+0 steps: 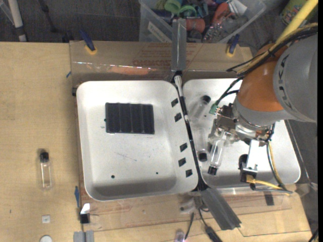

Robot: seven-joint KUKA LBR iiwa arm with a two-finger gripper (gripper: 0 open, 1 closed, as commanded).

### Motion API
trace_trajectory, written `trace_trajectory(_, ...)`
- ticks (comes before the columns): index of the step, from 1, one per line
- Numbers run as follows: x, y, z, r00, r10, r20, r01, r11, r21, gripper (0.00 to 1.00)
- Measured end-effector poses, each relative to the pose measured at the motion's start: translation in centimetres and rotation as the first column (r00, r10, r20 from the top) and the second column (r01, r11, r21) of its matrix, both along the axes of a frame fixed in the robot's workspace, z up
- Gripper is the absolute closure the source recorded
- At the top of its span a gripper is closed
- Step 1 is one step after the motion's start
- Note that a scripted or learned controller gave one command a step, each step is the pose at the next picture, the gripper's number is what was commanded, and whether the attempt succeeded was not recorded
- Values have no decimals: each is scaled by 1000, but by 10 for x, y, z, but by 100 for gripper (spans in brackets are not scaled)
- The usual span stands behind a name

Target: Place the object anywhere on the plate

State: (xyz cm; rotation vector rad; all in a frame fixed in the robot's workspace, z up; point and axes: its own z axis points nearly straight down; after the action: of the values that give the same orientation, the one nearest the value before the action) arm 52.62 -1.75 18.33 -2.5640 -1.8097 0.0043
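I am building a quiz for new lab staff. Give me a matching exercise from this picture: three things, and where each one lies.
Things:
1. black plate
2. capped vial
3. tool

Places:
A. on the wooden bench, left of both bins
B. over the right bin
C. flat in the left bin

Pairs: 1-C, 2-A, 3-B

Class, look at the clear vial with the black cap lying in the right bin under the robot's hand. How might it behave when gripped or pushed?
The vial looks cylindrical and lies on its side, so a push would probably roll it. Its clear, glossy wall suggests it could slip in a grip. It appears small and see-through, so likely light.
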Motion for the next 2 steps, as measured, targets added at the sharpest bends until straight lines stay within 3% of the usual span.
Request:
trace_trajectory(1,47,37,5,955,296,5,-296,955,-1,100)
trace_trajectory(2,2,82,1,896,445,1,-445,896,1,100)
